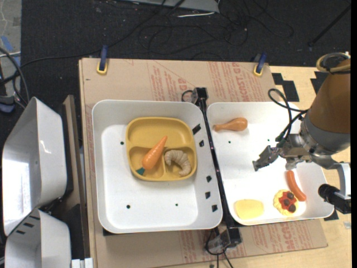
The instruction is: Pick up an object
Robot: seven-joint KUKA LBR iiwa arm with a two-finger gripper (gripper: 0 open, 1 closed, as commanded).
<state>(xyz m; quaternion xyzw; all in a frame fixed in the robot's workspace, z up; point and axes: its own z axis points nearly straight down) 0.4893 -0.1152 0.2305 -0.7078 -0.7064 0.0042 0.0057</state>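
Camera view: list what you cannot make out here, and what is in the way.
- Gripper: its fingers are dark and small, so open or shut is unclear.
- Arm: cut off by the right edge.
- Sausage: its upper end lies under the wrist.
- Small topped food piece: too small to identify.
- Green bit beside the carrot in the yellow plate: too small to tell.

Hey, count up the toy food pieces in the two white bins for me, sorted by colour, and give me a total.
Orange: 3 — the orange plastic carrot on the yellow divided plate, the orange-brown toy drumstick, the orange-red toy sausage.
Beige: 1 — the pale curled toy shrimp.
Yellow: 2 — the flat yellow oval piece, the small yellow round piece with red and dark toppings.
Total: 6
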